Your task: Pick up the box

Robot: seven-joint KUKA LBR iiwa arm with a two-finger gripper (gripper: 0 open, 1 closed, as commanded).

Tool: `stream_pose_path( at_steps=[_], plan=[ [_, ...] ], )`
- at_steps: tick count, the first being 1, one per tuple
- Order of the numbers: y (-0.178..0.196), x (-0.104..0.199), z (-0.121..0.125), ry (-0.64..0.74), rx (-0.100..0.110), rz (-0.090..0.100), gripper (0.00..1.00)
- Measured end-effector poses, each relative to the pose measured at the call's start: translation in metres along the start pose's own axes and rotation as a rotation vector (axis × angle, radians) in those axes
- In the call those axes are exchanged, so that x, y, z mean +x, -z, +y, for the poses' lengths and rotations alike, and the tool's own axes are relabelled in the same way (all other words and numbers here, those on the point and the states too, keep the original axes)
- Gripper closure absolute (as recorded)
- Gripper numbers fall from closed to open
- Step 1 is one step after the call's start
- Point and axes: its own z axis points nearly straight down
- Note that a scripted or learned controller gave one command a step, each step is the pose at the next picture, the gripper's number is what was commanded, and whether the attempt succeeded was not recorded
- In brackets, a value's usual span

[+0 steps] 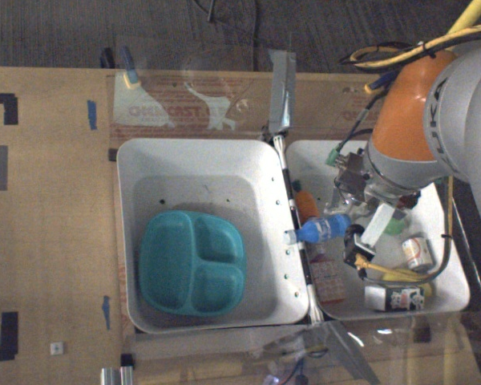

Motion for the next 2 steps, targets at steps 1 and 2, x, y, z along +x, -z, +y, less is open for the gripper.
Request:
stream_pose_path(
  at_steps=[1, 2],
  plan=[
    [0.078, 0.073, -0.027, 0.158, -0.001, 0.000, 1.00],
    [-0.017, -0.026, -0.012, 0.201, 0.000, 0.000, 1.00]
  ],
)
